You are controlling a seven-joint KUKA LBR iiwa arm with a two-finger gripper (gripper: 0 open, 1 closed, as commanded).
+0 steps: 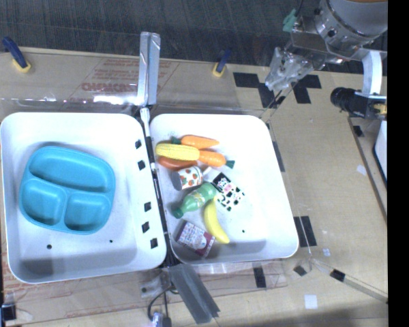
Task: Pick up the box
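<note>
Two white bins sat side by side, and the box (228, 193) lay in the right bin (273, 182), near its middle. It was small and white with black cow-like patches (tilted, one corner toward the far rim). It lay just beside a green bottle (196, 199) and a banana (216, 223), with a small can (190, 177) close by. My gripper (281, 80) hung beyond the bin's far right corner, over the bench, well apart from the box, holding nothing; how wide it stood I could not tell.

Faint red print is showing on the bench sheet (109, 77) — too blurred to read. Nothing else is carrying legible text.
</note>
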